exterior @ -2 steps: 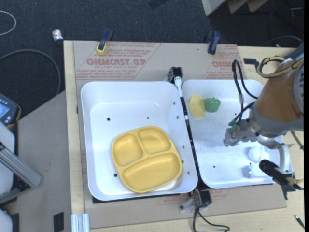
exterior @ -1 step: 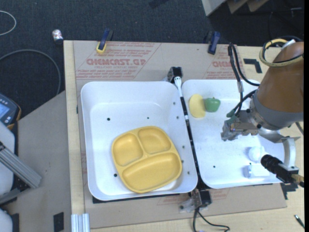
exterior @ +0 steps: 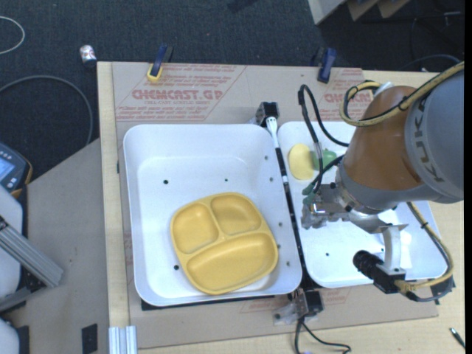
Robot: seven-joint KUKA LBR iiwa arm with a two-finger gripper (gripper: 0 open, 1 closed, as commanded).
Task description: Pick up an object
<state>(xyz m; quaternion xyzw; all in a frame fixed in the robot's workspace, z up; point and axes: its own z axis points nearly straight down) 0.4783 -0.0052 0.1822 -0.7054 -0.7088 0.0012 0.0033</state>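
Yellow tray [exterior: 223, 242], three compartments, lies flat in left bin [exterior: 147, 198], toward its front-right corner, w/ one edge close to the bin's right wall. Right bin [exterior: 332, 264] sits just beside the left one; their rims meet along the middle. Arm [exterior: 402, 150], grey w/ orange band, comes in from the right and hangs over the right bin, covering most of its back half. Gripper [exterior: 317, 209] sits low near that bin's left wall; whether it's clenched or released, can't tell, wrist hides it. Small pale-yellow object [exterior: 299, 161] lies in the right bin's back-left part, just beside the divider rim, w/ a bit of green [exterior: 327, 155] next to it, partly under the arm. Nothing seen between the claw tips. Both bins rest on a cardboard sheet [exterior: 184, 91] w/ red print.
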